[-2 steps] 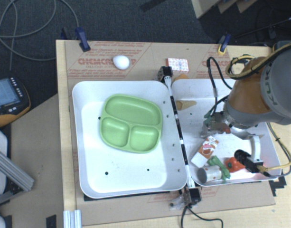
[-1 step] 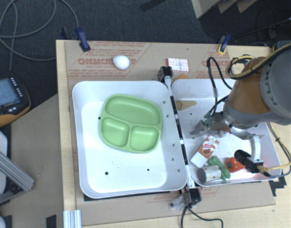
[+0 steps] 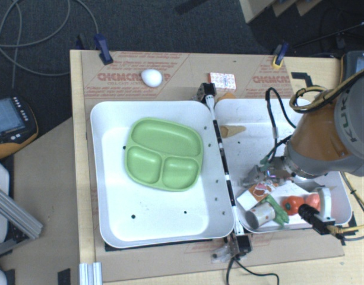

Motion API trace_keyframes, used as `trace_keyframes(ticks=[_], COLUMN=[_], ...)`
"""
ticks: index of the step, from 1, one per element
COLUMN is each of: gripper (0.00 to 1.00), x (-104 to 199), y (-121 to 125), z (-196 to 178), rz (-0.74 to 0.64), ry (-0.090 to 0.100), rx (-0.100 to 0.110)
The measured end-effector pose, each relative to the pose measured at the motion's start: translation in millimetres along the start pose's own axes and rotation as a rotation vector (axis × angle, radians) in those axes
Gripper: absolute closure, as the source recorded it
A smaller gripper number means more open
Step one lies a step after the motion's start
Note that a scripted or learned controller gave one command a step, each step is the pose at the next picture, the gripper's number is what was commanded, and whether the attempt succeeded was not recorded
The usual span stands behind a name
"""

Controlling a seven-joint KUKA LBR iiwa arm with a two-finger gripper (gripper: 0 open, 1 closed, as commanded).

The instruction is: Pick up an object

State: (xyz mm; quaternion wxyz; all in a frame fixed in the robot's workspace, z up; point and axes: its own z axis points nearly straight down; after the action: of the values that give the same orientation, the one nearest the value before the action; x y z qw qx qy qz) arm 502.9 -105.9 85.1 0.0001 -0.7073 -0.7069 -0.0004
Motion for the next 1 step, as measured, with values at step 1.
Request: trace_keyframes(ticks=[1], gripper=[1.0], x=[-0.4], y=[1.9], z=[-10.9], rz=[0.001], ry=[-0.002], rx=[-0.007])
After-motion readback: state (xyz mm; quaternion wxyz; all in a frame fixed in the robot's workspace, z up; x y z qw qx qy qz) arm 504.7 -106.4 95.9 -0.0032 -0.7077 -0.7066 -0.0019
